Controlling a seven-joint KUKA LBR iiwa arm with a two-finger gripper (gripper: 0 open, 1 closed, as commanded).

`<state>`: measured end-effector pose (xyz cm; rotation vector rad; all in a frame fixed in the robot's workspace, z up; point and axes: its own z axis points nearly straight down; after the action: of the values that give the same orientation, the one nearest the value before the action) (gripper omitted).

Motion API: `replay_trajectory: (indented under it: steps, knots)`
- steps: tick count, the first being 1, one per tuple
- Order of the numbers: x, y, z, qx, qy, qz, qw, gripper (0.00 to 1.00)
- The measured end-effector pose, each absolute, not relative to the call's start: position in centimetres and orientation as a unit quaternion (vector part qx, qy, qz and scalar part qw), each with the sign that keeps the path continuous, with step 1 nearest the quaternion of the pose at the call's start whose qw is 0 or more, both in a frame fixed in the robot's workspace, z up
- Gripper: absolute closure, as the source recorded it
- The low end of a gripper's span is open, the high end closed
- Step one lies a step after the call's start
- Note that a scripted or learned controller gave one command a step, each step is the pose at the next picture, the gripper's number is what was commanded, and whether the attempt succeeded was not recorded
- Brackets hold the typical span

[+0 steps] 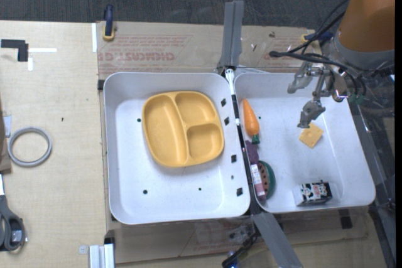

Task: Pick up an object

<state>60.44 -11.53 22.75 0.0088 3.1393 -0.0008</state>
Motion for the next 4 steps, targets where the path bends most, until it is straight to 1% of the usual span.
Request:
replay_trajectory:
  steps: [1, 2, 3, 4]
  knots:
    - [58.5, -19.9, 18.1, 0.014, 1.0, -0.0001, 0.001, 0.0]
    - [61.5, -17.8, 17.4, -0.153, 0.988, -0.0001, 0.002, 0.0]
    - [59.5, -21.1, 16.6, 0.031, 1.0, -0.0002, 0.002, 0.0]
    - [64.4, -22.1, 18.6, -0.143, 0.99, -0.0005, 0.003, 0.0]
